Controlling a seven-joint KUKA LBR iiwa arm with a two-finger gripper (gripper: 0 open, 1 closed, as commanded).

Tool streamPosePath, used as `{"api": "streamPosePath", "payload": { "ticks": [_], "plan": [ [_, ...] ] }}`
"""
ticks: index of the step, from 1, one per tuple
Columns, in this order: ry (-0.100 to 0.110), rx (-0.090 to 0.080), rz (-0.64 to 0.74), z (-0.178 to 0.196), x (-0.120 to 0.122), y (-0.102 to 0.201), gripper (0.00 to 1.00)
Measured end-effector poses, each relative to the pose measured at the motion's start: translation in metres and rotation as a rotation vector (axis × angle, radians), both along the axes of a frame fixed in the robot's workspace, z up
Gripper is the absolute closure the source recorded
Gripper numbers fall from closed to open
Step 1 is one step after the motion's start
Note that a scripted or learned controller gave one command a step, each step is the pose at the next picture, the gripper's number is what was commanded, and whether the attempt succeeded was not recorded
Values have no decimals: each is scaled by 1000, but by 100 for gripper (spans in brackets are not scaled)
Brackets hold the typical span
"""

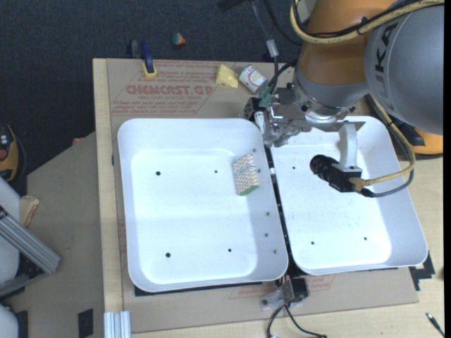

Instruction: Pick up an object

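A small flat object (pixel 245 173) with a green and white speckled pattern lies in the left bin (pixel 176 217), close to that bin's right wall. My gripper (pixel 270 127) hangs over the back end of the divide between the two bins, a short way up and to the right of the speckled object and not touching it. Nothing shows in its grasp. The grey and orange arm (pixel 352 41) reaches in from the upper right above the right bin (pixel 352 238).
Behind the bins, a yellow scrap (pixel 227 76) and a small white item (pixel 250 78) lie on the cardboard sheet (pixel 169 90). A blue clamp (pixel 146 58) grips its back edge. A small coloured ball (pixel 179 39) lies on the dark floor.
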State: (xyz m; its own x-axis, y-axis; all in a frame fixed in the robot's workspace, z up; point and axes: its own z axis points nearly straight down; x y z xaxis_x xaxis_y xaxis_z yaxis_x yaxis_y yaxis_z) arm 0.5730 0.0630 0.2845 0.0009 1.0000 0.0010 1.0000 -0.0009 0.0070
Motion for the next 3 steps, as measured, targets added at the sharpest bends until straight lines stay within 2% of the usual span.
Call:
{"api": "streamPosePath", "payload": {
  "ticks": [1, 2, 3],
  "plan": [
    [-6, -1, -3, 110, -33, -43, 100],
    [14, -1, -4, 78, -97, -86, 100],
    [-11, -3, -2, 211, -93, -117, 100]
  ]
}}
